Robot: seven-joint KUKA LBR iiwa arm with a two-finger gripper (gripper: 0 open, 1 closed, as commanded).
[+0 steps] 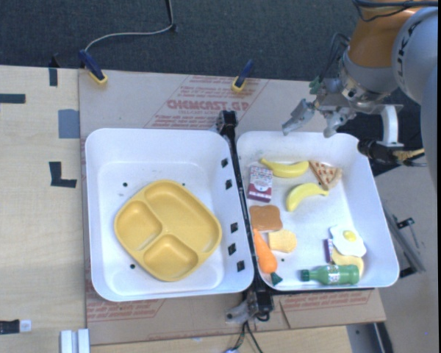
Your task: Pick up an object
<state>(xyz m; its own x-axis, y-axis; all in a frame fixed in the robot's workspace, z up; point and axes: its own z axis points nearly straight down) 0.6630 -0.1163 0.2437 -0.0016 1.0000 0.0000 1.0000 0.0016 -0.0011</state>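
Observation:
My gripper [312, 123] hangs open above the far rim of the right bin [373, 190], with nothing between its fingers. Below it in that bin lie two yellow bananas [285, 168] [305, 195], a pizza slice [325, 173], a small red carton [260, 183], a slice of toast [266, 218], a cracker [283, 240], a carrot [264, 253], a green bottle [329, 274] and a fried egg [347, 241]. The gripper touches none of them.
The left bin [103, 168] holds a yellow divided plate [167, 229]. A black divider clip [226, 120] sits between the bins at the far edge. Yellow clamps [93, 67] [242, 79] hold the cardboard sheet under the bins.

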